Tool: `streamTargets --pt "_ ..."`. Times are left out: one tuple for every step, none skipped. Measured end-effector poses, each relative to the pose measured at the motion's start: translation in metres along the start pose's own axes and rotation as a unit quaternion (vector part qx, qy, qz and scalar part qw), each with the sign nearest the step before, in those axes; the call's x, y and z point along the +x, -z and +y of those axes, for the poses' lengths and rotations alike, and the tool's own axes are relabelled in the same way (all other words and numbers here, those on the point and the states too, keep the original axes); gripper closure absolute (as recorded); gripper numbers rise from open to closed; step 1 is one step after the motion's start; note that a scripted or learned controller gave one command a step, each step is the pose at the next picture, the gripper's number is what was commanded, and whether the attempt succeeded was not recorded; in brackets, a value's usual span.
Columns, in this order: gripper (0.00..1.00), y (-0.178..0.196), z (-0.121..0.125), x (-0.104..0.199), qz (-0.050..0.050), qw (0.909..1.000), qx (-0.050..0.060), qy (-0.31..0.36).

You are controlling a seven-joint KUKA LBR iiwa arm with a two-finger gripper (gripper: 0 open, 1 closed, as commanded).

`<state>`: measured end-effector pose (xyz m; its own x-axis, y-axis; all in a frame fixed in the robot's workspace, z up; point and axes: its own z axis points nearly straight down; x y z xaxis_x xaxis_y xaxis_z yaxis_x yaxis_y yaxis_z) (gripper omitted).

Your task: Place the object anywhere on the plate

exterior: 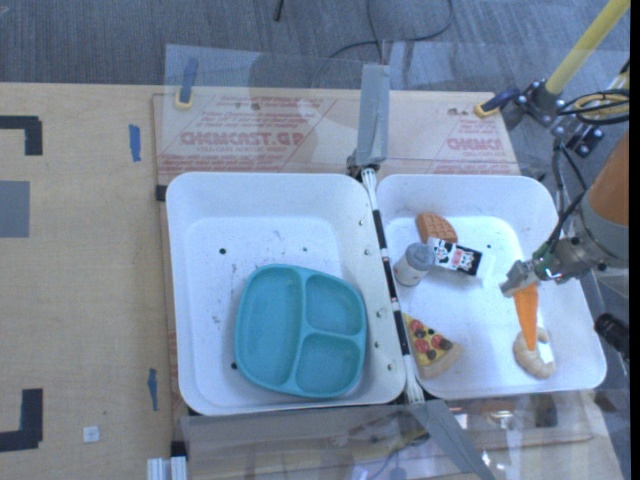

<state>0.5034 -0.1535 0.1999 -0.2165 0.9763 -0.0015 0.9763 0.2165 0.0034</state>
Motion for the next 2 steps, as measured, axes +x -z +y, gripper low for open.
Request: streamTargets --pt "1.00 -0.015 -0.001 0.105 0.001 0.9979 0.001 0.065" --pt "1.00 0.002 0.063 0.178 0.001 0.9954 0.001 0.095"
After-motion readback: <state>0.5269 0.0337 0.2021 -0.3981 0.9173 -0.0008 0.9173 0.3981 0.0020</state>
